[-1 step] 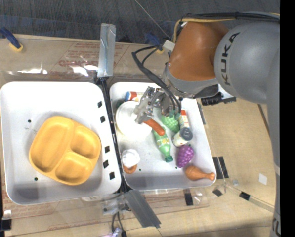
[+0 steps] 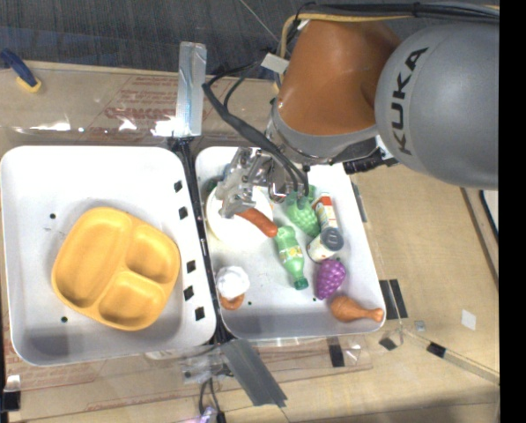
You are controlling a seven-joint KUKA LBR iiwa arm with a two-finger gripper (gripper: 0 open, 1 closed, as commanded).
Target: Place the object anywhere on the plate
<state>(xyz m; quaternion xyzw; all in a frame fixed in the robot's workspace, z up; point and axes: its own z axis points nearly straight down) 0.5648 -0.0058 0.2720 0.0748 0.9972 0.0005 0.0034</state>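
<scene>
A yellow plate (image 2: 114,267) with three compartments lies in the left bin (image 2: 33,183). My gripper (image 2: 237,197) hangs low over the upper left part of the right bin (image 2: 359,236). It is just above the left end of an orange-red sausage (image 2: 261,223). Nothing is seen lifted in it. The grey and orange wrist hides the bin's far edge.
The right bin holds several toys: a green bottle (image 2: 291,256), a green vegetable (image 2: 302,214), a small sauce bottle (image 2: 326,221), purple grapes (image 2: 330,277), a drumstick (image 2: 356,308), an ice cream cone (image 2: 232,286) and a white disc (image 2: 217,214). A divider wall (image 2: 195,236) separates the bins.
</scene>
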